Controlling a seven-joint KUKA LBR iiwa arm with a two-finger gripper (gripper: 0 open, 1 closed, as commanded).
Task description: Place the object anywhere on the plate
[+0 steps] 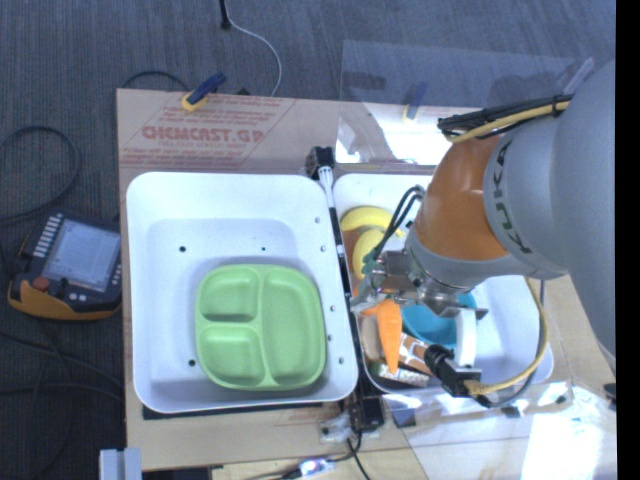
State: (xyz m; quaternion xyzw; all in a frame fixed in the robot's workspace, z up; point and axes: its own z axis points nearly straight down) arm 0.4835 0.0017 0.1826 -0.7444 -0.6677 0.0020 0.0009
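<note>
The likeliest object for this task is the orange carrot-shaped toy, lying lengthwise along the left side of the right-hand shallow white bin, just right of centre in the lower half of the frame. Above it sits a yellow rounded banana-like toy, and beside it, towards the right, a blue flat piece partly under the arm. A small brown-and-white packet lies just below the carrot's lower end.

The gripper hangs over this cluster, its body covering the spot where it meets the objects. Whether the fingers are apart or together cannot be told from here, and nothing can be seen held between them.

The light green plastic plate with three compartments rests in the left-hand white bin, lower centre-left of the frame, well apart from the carrot and across the two bins' adjoining rims.

To do this step well, I judge the grasp should take the carrot across its narrow width, clear of the banana and the packet so they are not dragged along. The lift should be high enough to pass both rims before travelling left. Any compartment will serve, so aim at the plate's middle.
</note>
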